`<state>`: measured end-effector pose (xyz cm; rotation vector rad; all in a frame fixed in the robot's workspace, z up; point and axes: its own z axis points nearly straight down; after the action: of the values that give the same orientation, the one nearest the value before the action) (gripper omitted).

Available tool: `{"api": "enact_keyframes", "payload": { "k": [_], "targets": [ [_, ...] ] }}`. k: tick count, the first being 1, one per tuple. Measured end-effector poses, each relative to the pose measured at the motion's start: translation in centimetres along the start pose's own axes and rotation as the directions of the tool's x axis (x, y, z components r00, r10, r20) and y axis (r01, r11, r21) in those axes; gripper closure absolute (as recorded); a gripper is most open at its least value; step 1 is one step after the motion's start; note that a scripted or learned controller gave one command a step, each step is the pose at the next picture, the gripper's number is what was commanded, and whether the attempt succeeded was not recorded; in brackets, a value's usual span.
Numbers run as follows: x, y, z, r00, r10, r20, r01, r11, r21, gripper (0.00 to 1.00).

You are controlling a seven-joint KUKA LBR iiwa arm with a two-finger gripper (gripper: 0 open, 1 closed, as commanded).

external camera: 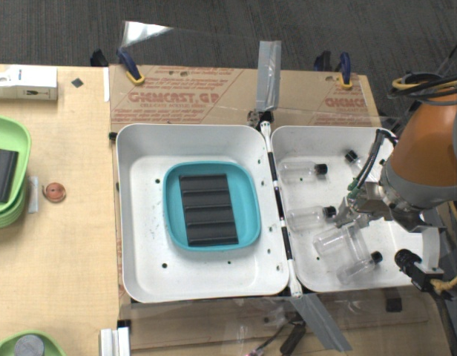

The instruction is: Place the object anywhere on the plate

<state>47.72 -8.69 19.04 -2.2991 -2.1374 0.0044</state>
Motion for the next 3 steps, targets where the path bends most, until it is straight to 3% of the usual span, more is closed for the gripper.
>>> {"api": "enact_keyframes", "payload": {
  "k": [1, 2, 3],
  "targets": [
    [7.0, -0.5, -2.0, 0.997, -0.073, 0.001, 0.073, 0.997, -0.002, 1.0],
    [10.7, 2.6, 0.1, 0.989, -0.147, 0.002, 0.147, 0.989, 0.001, 1.0],
    [10.7, 2.6, 0.1, 0.989, -0.146, 0.002, 0.146, 0.989, 0.001, 0.0]
  ]
}}
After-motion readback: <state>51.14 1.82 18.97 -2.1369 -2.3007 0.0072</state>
